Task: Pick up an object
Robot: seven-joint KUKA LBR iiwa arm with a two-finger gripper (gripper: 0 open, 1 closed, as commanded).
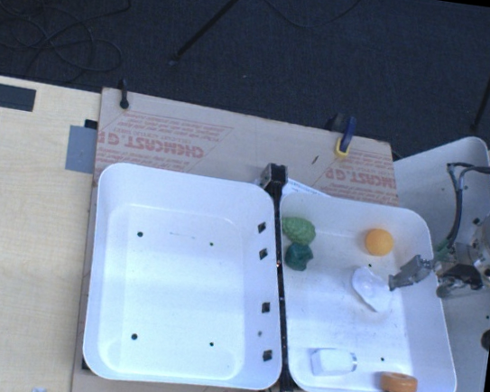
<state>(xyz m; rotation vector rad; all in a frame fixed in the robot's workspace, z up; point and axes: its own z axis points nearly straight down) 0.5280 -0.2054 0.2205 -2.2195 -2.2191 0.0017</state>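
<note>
Nearest the camera, an orange disc [398,383] lies loose in the right bin [432,333]. Pincer [401,279] hangs beside a white object [371,289], apparently lining up; finger state cannot be told.

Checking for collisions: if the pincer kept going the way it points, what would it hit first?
Probably the white clear-looking object just ahead of the pincer in the right bin, though their heights are hard to judge from above.

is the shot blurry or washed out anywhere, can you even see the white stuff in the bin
Camera view: soft overall; the right white plastic bin is bright, so the white rounded block and pale crumpled piece barely stand out; the gripper is smeared.
</note>
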